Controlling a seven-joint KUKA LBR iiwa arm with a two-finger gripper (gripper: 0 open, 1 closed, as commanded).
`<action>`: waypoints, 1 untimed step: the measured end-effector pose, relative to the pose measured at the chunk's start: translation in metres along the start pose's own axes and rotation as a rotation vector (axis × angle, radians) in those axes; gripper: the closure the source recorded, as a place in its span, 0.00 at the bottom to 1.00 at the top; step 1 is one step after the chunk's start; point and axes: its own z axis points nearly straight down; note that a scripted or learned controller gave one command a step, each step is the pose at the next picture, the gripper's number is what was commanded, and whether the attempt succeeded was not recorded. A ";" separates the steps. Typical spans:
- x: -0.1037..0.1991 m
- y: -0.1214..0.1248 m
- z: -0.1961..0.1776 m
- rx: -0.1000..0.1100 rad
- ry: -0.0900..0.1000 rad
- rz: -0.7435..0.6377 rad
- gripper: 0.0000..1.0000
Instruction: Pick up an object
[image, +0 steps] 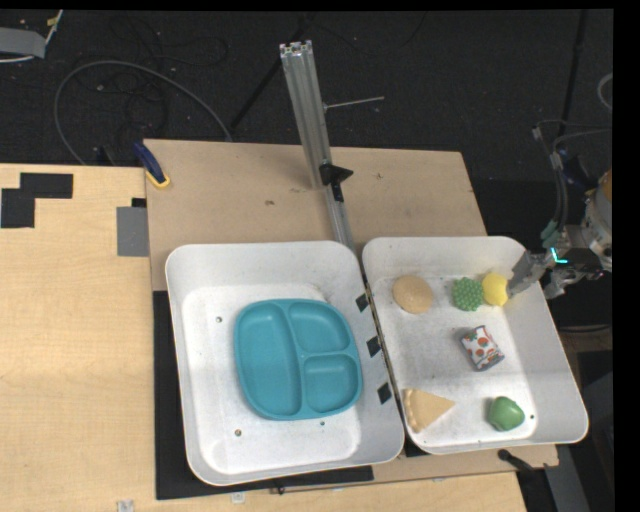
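Apparently jaws (522, 272) beside yellow ball (495, 289), gap unclear

**Right bin crowded at the back, open in the middle**

The right bin (560, 395) holds 6 small things. 3 sit close together at the back: a tan bun (412, 295), a green bumpy ball (466, 294) and a yellow ball (495, 289), the last 2 touching. A patterned packet (482, 348) lies mid-bin. The tan wedge (428, 408) and green pepper (507, 413) at the front stand well apart, with bare floor between.
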 end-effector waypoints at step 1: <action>0.000 0.001 -0.001 -0.003 -0.001 0.000 0.00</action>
